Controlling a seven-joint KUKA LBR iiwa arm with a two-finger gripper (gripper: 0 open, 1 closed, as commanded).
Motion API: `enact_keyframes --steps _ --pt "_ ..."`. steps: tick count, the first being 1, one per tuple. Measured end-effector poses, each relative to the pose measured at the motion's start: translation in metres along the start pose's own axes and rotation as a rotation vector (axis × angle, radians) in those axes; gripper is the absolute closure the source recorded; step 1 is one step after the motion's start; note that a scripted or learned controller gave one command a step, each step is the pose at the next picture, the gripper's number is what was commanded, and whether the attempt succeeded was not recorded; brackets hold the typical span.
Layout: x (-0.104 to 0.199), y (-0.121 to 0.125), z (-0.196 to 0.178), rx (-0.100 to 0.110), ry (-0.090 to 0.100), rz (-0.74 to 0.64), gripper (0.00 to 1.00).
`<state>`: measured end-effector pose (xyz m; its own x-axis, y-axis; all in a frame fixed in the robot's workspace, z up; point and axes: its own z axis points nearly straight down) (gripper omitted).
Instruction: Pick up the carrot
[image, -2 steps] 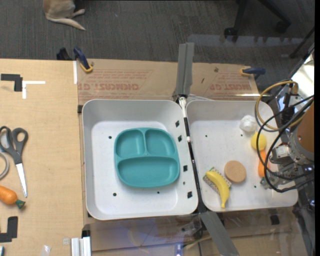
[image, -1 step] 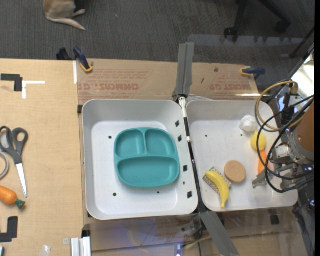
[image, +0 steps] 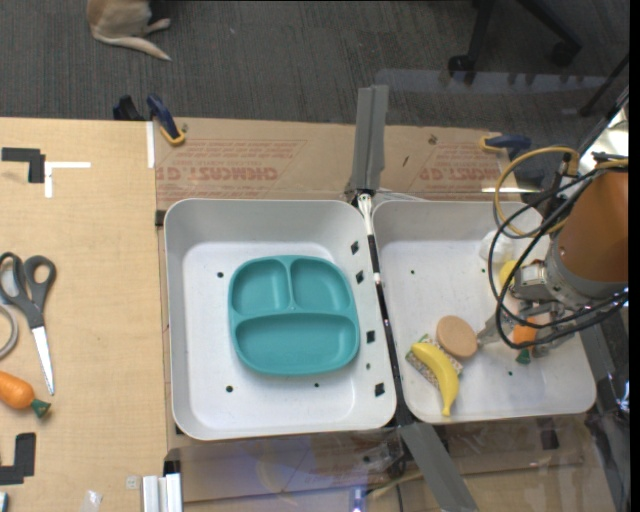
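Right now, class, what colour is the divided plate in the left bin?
Teal, seen clearly in the camera view: the divided plate lies in the left bin.

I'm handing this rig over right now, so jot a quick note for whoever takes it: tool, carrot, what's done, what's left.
Tool: low in the right bin, at its right side; whether it is open or shut cannot be told.
Carrot: an orange piece with a green end lies right at the tool; no grasp is visible.
Nearby: banana and a tan round piece. Teal tray sits in the left bin.
Done: approach. Left: grasp, lift.
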<state>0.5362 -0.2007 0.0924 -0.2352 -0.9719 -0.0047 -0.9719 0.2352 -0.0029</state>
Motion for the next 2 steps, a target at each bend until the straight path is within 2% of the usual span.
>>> enact_keyframes --steps 1,2 --pt "-0.001 -0.001 -0.009 0.002 -0.004 0.004 1.00" --pt "0.007 0.013 -0.075 -0.003 -0.001 -0.310 1.00"
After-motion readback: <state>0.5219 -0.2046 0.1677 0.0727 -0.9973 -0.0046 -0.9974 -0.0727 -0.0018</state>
